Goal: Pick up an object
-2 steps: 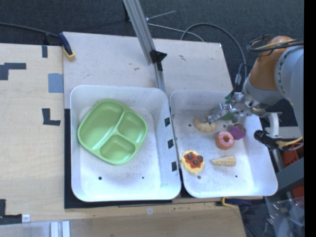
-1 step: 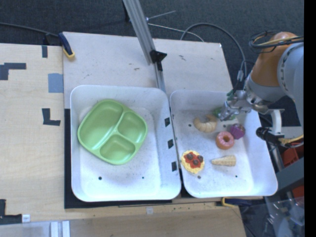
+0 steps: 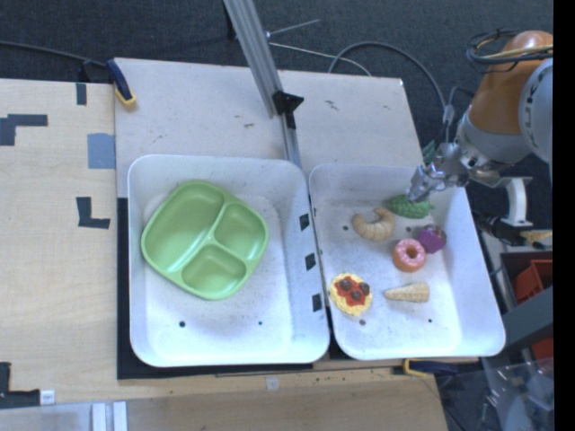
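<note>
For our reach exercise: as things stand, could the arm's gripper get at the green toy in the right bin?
Probably yes: the gripper hangs right above the green toy, with nothing over it; the croissant lies beside it.

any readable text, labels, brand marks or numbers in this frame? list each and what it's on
None: no readable text, label, brand or number.
Green divided plate in the left bin: plain, no print.
Toy foods in the right bin, such as the donut and croissant: no lettering.
Dark tape pieces on the wooden bench: shapes, not characters.
Arm's orange band: no legible marking.
</note>
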Controlling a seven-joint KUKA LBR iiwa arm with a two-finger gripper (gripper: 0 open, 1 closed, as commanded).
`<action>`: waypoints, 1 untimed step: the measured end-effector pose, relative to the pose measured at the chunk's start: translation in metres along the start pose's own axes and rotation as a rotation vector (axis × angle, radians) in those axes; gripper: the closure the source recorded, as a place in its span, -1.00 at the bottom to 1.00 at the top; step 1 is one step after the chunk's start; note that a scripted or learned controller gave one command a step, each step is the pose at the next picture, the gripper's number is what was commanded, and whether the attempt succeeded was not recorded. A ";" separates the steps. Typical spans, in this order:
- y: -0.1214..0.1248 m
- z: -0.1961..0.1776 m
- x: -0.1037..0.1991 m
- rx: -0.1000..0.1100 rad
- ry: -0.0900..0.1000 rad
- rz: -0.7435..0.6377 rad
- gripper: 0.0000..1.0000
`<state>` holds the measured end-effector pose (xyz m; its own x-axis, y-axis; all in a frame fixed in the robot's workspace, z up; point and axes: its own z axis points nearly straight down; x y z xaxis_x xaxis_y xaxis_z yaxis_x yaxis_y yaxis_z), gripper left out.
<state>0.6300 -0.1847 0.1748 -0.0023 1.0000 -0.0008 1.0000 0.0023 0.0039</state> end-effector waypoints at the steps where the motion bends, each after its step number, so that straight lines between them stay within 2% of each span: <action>1: 0.002 -0.049 0.000 -0.001 0.000 0.000 1.00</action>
<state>0.6313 -0.1842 0.2238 -0.0024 1.0000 -0.0012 1.0000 0.0024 0.0048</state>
